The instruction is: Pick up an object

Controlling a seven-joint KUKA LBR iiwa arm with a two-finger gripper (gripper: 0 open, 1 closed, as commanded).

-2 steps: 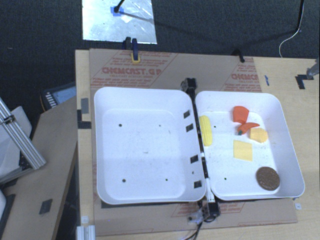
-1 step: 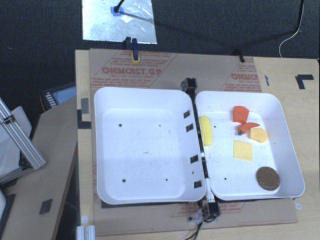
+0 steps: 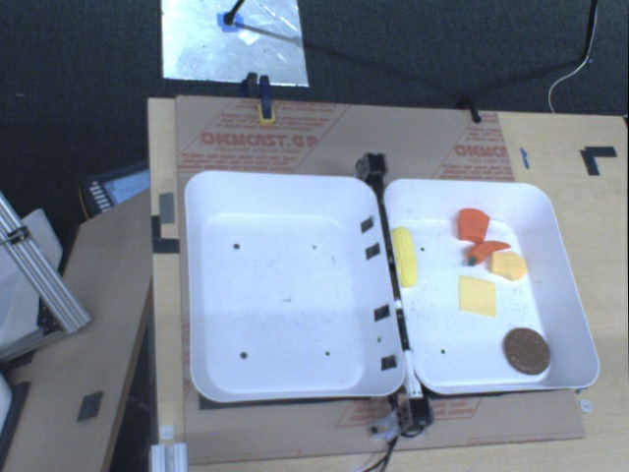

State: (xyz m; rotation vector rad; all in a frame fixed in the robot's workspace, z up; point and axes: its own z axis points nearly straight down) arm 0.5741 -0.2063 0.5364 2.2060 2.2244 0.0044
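Five small pieces lie in the right bin (image 3: 565, 264) — ridged yellow corn (image 3: 404, 256), orange wedge (image 3: 473, 224), flat yellow square (image 3: 479, 296), brown disc (image 3: 527, 350), cheese-like chunk (image 3: 509, 265) — shapes blurry.

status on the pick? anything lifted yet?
Done: nothing looks lifted. The corn cob, orange piece, carrot, cheese wedge, yellow slice and brown cookie all lie in the right bin. In hand: nothing visible. Left: the whole pick, approach and grasp included.
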